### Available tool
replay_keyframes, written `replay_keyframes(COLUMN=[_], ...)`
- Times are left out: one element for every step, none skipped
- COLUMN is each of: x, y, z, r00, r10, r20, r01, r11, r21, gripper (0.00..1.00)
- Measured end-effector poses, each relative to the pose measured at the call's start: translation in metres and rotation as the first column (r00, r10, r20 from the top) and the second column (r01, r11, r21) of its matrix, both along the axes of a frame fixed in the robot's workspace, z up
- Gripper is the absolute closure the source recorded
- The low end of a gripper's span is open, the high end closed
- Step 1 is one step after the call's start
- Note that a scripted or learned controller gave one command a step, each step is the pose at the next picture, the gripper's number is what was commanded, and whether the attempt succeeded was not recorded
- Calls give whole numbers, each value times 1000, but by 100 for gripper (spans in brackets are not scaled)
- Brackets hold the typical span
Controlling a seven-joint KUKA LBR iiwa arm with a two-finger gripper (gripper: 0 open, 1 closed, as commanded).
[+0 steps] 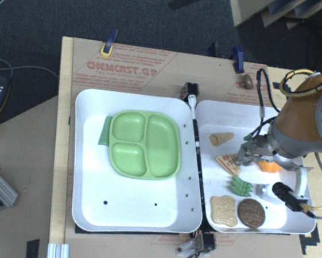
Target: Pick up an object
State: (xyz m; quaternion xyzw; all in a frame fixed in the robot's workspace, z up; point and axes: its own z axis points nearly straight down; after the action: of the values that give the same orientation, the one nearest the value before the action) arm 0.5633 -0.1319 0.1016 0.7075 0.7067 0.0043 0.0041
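The arm came in from 3 o'clock w/ the hand [249,154] low in the right bin [232,113], parked over the food toys near the middle. Couldn't tell its grip state from this angle tbh. Just at its 9 o'clock sat a tan cone-ish piece [221,139], a striped cracker thing [227,163] right below it, an orange bit [268,165] tucked under the wrist. Toward 6 o'clock: green leafy piece [240,186], a tan bread slice [223,210] & brown round patty [251,213] side by side. Left bin [88,163] had a green divided plate [145,144] sitting at its 12 o'clock half.
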Motion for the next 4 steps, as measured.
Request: replay_keyframes(x=[0,2,26,32], y=[-1,-1,48,105], z=[63,117,119,112], r00=[1000,1000,1000,1000], r10=[2,2,7,8], r20=[-8,-4,-8,-13], r01=[-2,-2,-7,-8], r11=[1000,1000,1000,1000], r21=[-2,-2,0,2], gripper=[100,100,100,100])
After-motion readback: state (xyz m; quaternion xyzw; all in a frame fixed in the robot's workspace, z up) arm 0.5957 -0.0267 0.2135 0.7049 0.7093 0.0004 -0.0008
